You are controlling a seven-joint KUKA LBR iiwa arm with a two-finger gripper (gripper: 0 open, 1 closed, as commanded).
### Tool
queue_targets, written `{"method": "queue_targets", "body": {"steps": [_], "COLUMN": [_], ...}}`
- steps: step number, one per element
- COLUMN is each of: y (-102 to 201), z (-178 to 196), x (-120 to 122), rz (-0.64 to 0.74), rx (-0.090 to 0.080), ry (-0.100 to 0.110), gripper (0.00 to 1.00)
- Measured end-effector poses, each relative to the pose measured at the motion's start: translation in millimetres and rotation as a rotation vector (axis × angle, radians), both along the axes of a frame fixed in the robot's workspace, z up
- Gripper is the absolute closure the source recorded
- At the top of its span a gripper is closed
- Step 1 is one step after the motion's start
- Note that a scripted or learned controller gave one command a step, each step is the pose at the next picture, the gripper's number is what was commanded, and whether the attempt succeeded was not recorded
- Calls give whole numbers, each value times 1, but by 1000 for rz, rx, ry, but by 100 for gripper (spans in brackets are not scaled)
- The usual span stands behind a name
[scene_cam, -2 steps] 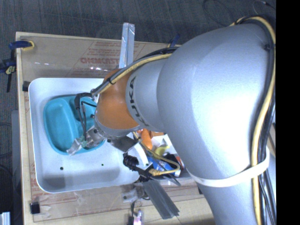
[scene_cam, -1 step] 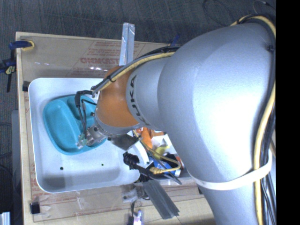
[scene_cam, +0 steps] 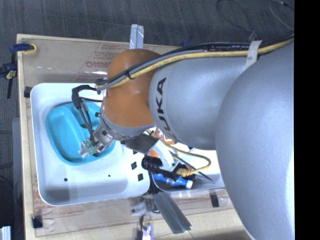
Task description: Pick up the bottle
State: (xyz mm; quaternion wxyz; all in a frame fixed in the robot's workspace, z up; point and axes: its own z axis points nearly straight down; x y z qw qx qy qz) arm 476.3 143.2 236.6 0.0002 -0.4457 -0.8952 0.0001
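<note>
The grey arm (scene_cam: 215,104) with its orange band (scene_cam: 127,91) covers the right and centre of the frame, reaching down into the left bin (scene_cam: 65,191) on the bench (scene_cam: 60,59). A large teal rounded container, seemingly the bottle (scene_cam: 65,129), lies in the upper left part of that bin. The gripper (scene_cam: 92,146) sits at the container's lower right edge, and whether it is clenched or released cannot be told. A small blue cylinder (scene_cam: 175,181) lies in the right bin (scene_cam: 212,164), below the arm.
</note>
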Motion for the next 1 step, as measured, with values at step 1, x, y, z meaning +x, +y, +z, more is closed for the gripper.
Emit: {"method": "queue_targets", "body": {"steps": [1], "y": [13], "z": [-25], "x": [15], "rz": [-235], "rx": [-2], "ry": [3], "gripper": [100]}}
